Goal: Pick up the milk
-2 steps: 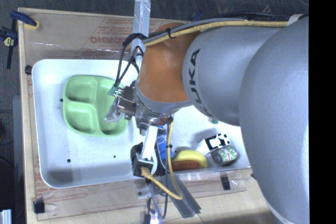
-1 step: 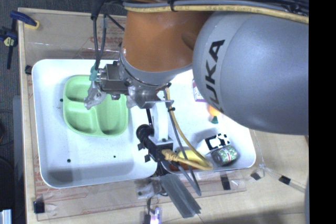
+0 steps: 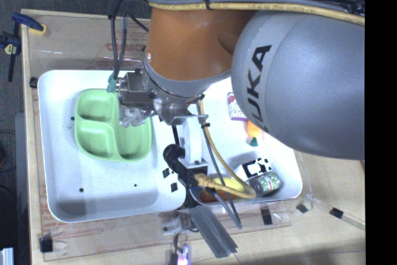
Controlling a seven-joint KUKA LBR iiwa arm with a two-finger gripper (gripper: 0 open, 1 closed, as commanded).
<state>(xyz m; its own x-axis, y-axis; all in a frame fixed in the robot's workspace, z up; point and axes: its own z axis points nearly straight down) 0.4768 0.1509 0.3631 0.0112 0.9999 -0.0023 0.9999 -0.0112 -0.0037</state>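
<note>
The gripper (image 3: 133,110) is seen low over the left bin (image 3: 56,152), at the right edge of a green divided tray (image 3: 102,127). Whether it is open or shut cannot be told. What may be the milk (image 3: 236,107), a white carton with a red label, is partly hidden under the arm (image 3: 291,65) in the right bin (image 3: 291,186), well apart from the gripper. A green can (image 3: 265,183) and a yellow item (image 3: 226,184) lie nearer the front.
</note>
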